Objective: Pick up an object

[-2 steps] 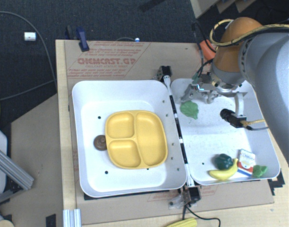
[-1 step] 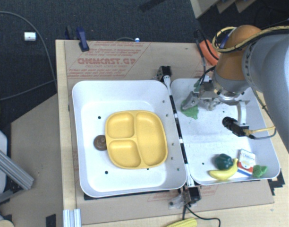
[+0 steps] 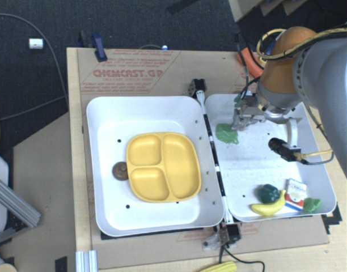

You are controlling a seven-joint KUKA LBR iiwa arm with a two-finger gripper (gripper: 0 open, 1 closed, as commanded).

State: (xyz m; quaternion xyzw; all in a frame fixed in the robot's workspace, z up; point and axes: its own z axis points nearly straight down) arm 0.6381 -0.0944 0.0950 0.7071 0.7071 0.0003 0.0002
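My gripper (image 3: 239, 122) hangs over the far left part of the right bin (image 3: 247, 171), pointing down. A light green, leaf-like object (image 3: 226, 134) lies directly under its tip, touching it or nearly so; I cannot see whether it is gripped. At the near right of the same bin lie a dark green pepper (image 3: 269, 192), a yellow banana (image 3: 268, 207), a small white, red and blue box (image 3: 296, 193) and a small bright green piece (image 3: 312, 204).
The left bin (image 3: 105, 129) holds a yellow divided plate (image 3: 162, 166) with a brown round object (image 3: 120, 170) at its left edge. A black part with a cable (image 3: 283, 149) juts from the arm over the right bin. The grey arm (image 3: 324, 72) covers the bin's far right.
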